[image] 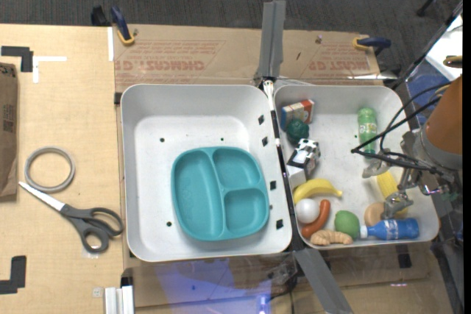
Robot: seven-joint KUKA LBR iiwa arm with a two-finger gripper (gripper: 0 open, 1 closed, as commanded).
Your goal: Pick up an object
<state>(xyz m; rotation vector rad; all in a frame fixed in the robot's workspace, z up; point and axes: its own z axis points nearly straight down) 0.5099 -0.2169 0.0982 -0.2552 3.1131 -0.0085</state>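
Small toys crowd the right white bin (346,95); end effector (397,200) (grip state unclear) hovers above a blue plastic bottle (390,230), presumably targeting it.

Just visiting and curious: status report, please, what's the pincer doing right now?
Pincer low in right bin, grip unclear. Yellow piece and blue bottle beside it. Cables cross above.

**Arm low at the right edge, gripper pointing down**

The KUKA arm reaches in from the right, its orange band at the frame edge. Cables trail leftward from the wrist. The gripper (398,200) hangs low, its metal fingers (401,196) too small to read.
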